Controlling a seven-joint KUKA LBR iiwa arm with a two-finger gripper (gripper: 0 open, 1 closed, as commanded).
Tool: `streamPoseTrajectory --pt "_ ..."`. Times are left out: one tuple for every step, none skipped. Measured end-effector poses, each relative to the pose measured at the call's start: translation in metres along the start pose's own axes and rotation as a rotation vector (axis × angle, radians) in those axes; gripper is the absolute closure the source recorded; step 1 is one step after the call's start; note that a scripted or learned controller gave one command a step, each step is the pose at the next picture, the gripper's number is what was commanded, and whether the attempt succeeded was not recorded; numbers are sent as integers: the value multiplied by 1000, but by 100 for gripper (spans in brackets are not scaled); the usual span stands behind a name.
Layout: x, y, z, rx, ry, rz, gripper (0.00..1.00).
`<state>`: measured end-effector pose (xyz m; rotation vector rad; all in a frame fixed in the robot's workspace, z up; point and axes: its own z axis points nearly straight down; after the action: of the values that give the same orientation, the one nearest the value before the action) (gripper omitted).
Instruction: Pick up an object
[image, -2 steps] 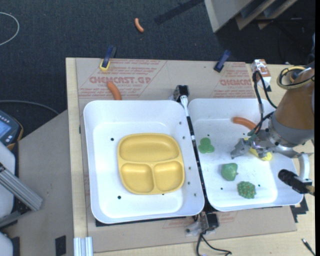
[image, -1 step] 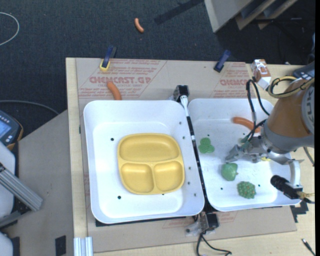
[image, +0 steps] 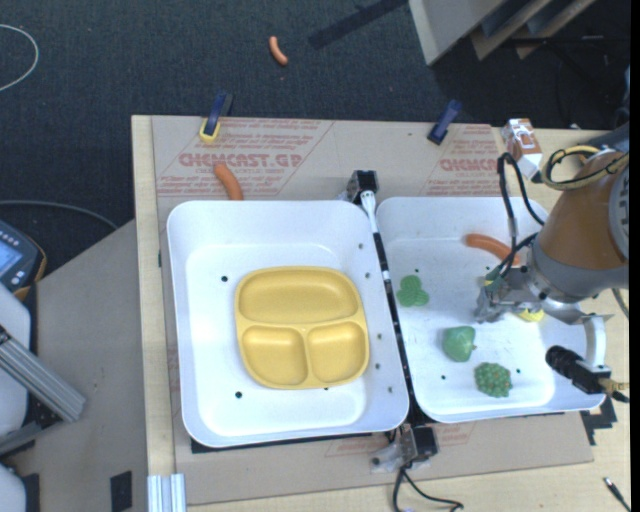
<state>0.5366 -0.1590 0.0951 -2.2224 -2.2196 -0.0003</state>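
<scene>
The right bin (image: 440, 400) holds a flat green piece (image: 411, 292), a smooth green lump (image: 459, 343), a bumpy green broccoli-like piece (image: 492, 379) and an orange sausage (image: 487, 243) near its far side. A small yellow item (image: 529, 314) peeks out beside the wrist. My gripper (image: 492, 303) is low over the right bin's middle, just right of the flat green piece and above the green lump. The wrist hides its fingers.
The left bin (image: 190, 300) carries a yellow three-compartment tray (image: 300, 325). Another orange sausage (image: 229, 181) lies on the cardboard behind the left bin. Clamps (image: 212, 118) sit at the board's far edge. Cables (image: 520, 200) trail along the arm on the right.
</scene>
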Motion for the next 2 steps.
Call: streamPoseTrajectory --pt "4 2 -63 -7 -3 -3 100" --pt "1 4 -107 -8 -3 -2 100"
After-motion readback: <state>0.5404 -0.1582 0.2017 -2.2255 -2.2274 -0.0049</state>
